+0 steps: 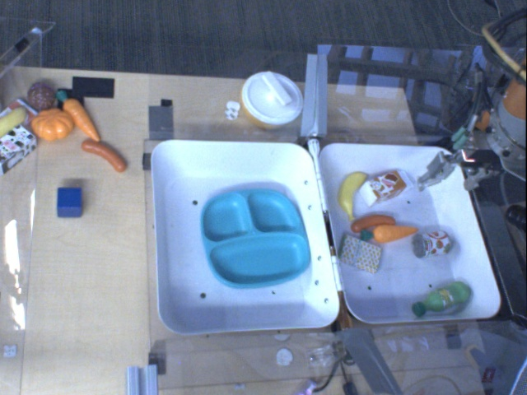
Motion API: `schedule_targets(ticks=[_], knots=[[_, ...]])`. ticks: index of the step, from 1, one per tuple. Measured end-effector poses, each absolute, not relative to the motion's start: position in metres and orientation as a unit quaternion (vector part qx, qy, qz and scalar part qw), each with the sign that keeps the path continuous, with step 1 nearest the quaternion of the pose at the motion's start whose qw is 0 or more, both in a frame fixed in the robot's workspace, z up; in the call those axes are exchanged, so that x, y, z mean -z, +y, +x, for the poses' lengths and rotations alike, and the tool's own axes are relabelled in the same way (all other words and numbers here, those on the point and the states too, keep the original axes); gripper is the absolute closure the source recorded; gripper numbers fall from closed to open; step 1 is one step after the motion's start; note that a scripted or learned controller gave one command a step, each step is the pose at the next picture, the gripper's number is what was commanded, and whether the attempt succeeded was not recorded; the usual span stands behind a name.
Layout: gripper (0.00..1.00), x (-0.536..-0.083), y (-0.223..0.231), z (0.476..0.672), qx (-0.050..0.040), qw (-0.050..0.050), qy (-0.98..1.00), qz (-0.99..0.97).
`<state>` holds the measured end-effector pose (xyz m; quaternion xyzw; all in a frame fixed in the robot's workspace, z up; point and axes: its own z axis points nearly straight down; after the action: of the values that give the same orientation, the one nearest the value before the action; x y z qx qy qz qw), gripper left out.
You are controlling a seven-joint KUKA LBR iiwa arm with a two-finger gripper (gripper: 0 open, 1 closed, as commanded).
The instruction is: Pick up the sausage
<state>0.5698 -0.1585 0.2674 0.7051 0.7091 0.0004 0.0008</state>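
White plastic bins sit side by side on a pale wooden bench. The left bin (173,245) holds a glossy blue divided tray (255,239). In the right bin (486,253), the smooth reddish sausage (372,221) lies near the middle, touching an orange carrot (394,234), below a curved yellow banana (352,192). A speckled square sponge (361,253), small can (432,243) and green bottle (443,299) lie nearby. The metal gripper (434,169) hovers over the bin's upper right; its finger spread cannot be told.
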Motion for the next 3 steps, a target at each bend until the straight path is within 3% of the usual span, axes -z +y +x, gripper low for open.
schedule_targets(ticks=[1,2,3], knots=[[0.0,-0.12,-0.112,0.529,0.0001,-0.001,0.593,0.805],[0.0,-0.089,-0.106,0.582,-0.0044,0.006,0.756,0.655],[1.0,-0.102,-0.106,0.584,-0.0057,0.009,0.756,0.654]])
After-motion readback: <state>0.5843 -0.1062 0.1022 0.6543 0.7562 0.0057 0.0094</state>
